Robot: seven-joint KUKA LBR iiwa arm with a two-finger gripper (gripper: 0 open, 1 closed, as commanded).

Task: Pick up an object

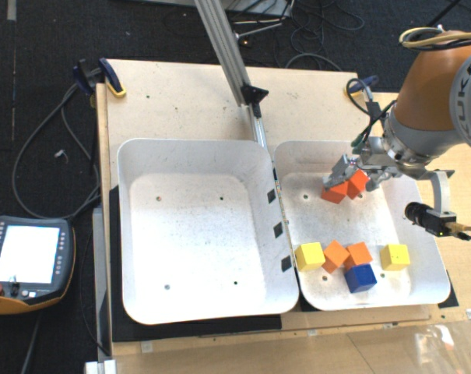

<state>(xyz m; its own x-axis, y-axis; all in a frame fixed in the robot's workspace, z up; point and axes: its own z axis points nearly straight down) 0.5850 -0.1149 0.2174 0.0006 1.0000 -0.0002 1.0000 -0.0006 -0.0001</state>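
Note:
My gripper [355, 178] hangs over the back of the right bin [422, 287], reaching in from the right. An orange block [359, 182] sits between its fingers, and the gripper is shut on it. A red-orange block [334, 192] lies right against it on the left, touching or nearly touching. Near the front of the same bin lie a yellow block [310, 255], two orange blocks [336, 254] [360, 251], a blue block [360, 277] and another yellow block [395, 256].
The left bin [134, 209] adjoins the right one along a shared rim. A slanted metal pole [227, 49] comes down to the back of that rim. A black fitting on the arm [426, 218] overhangs the right bin's right side. A teach pendant [25, 263] lies off the bench at left.

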